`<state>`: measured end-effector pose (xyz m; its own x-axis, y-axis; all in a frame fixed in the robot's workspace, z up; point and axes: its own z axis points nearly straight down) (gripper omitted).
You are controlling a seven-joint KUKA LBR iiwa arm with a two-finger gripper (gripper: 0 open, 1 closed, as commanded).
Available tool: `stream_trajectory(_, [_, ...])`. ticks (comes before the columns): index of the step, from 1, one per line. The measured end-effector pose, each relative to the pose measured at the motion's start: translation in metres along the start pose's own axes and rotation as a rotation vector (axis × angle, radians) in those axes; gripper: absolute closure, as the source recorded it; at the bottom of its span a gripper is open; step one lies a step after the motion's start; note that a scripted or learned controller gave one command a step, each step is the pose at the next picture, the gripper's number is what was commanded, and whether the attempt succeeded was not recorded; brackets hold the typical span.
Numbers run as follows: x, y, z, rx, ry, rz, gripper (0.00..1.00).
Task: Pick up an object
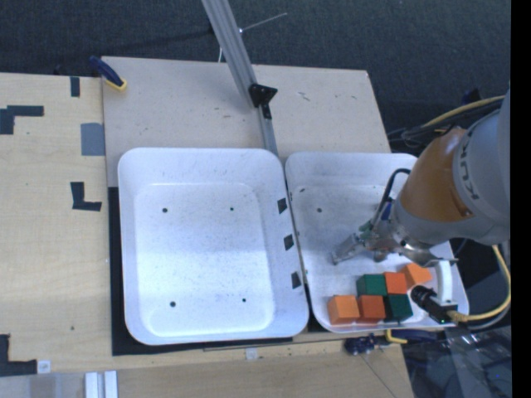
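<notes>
**Gripper low in the right bin, blocks clustered at the near edge**

In the right bin (pixel 348 177) my gripper (pixel 358 247) hangs low over the white floor, reached in from the right under my grey wrist and its orange band (pixel 436 181). One grey finger (pixel 347 250) points left toward the bin's middle; whether the pair is spread or pressed together I cannot tell, and nothing shows between them. The things to pick lie near my gripper, toward the bin's near edge — an orange block (pixel 343 308) at the left of the group, a second orange block (pixel 372 307) beside it, a green block (pixel 372 285) behind, a dark green block (pixel 399 306) to the right, and two more orange blocks (pixel 408 278) partly under my wrist. They sit touching one another, packed against the near wall; I judge this crowding leaves little room for a finger on either side of any one block. The left bin (pixel 203 243) lies alongside, the two rims meeting. No brand, label or legible writing can be made out on blocks, bins or bench (pixel 50 156); the dark marks on the bench are plain shapes, not letters.
</notes>
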<state>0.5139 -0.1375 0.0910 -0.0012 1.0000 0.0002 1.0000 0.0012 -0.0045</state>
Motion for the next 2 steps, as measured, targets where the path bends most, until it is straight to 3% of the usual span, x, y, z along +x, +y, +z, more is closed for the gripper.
stream_trajectory(1, [0.001, 0.0, -0.01, 0.0, 0.001, -0.001, 1.0])
stream_trajectory(2, [0.008, 0.005, -0.055, -0.007, 0.0, -0.001, 1.0])
